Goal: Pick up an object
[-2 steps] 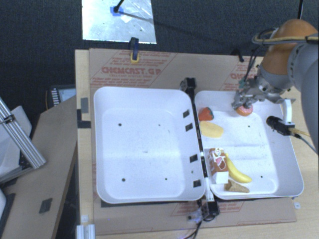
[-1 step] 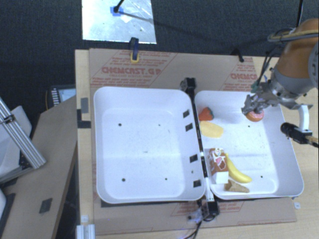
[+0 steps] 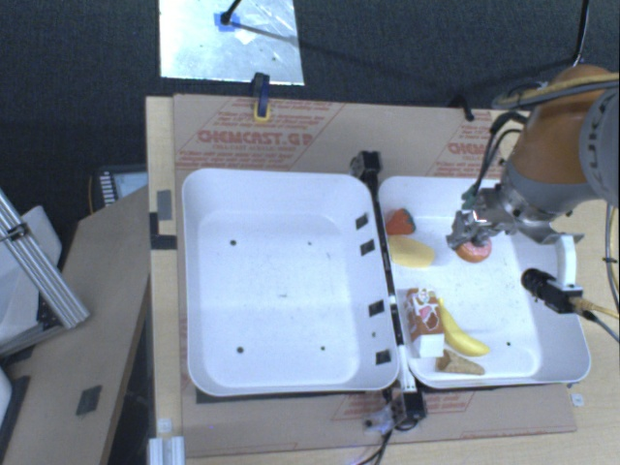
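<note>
Overhead slanted view of 2 shallow white plastic bins set side by side on a brown cardboard-covered surface point(image 3: 291, 129). The left white bin point(image 3: 208, 260) lies at the left of the pair; the right white bin point(image 3: 557, 356) holds all the loose objects. Reading left to right within it: a small red-orange rounded piece point(image 3: 400, 223) near the central divider, a pale yellow oval piece point(image 3: 411, 252) just below it, a brown-and-white packaged item point(image 3: 423, 318) toward the near edge, a yellow toy banana point(image 3: 461, 337) touching that package, and a tan flat scrap point(image 3: 458, 362) at the near rim. Further right lies a round reddish disc-like object point(image 3: 475, 251), the likely target of the pick.

The claw point(image 3: 469, 229) of the grey arm with its orange band point(image 3: 560, 129) sits low over the bin, directly above and at the upper edge of the reddish disc, apparently touching or just short of it. Whether the claw is spread or pressed together cannot be told, since the wrist body and cabling mask it.

Judged step: descent onto, or closure around, the reddish disc. To do this well, the claw should be centred over the disc so both sides are met evenly, lowered close to the bin floor because the disc looks low and flat, and lifted straight up. The disc stands well apart from the other 5 objects, so crowding seems unlikely.
</note>
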Tool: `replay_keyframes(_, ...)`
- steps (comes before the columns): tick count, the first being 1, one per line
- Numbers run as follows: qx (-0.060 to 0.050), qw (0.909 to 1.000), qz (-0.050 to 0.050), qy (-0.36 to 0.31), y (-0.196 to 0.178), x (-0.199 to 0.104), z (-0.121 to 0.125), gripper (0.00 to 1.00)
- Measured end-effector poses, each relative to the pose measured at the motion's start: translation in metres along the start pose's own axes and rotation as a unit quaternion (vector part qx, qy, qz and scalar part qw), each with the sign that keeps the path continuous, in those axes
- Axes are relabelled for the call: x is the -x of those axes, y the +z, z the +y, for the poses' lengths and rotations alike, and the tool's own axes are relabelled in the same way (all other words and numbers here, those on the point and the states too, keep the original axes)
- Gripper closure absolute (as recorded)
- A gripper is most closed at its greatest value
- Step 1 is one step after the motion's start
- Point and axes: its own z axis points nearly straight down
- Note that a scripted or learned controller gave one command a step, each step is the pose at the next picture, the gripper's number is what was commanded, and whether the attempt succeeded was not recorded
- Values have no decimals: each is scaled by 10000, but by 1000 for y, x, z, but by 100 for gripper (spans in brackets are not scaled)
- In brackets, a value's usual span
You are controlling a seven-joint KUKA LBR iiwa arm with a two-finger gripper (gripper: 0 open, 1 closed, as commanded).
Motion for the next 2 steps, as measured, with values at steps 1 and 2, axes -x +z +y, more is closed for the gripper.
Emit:
replay_keyframes(1, 18, 10000, -12, 18, -1, 3, 2, 0)
replay_keyframes(2, 47, 10000, -21, 24, 98, 44, 23, 0)
